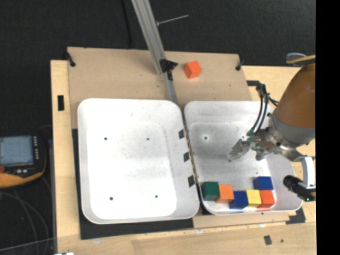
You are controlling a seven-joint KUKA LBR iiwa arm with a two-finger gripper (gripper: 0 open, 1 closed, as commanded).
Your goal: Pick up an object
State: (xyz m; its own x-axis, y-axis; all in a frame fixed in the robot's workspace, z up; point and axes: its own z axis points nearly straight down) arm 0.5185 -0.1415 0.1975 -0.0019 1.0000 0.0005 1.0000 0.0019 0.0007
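Gripper (240, 149) over mid right bin (223, 116), finger state cannot tell. Blocks (239, 194) packed along bin's near edge. Orange cube (192, 69) on surface beyond bins. Left bin (127, 158) adjacent.

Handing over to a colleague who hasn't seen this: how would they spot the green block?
Find the right-hand shallow white bin. Along its near edge sits a row of coloured blocks; the small green cube is at the row's left end, beside an orange block, and is the only green one.

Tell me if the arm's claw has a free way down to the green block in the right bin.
Probably yes. The claw hangs over bare floor of the right bin, with the green block nearby toward the bin's front-left corner. Nothing lies between, though an orange block touches its right side.
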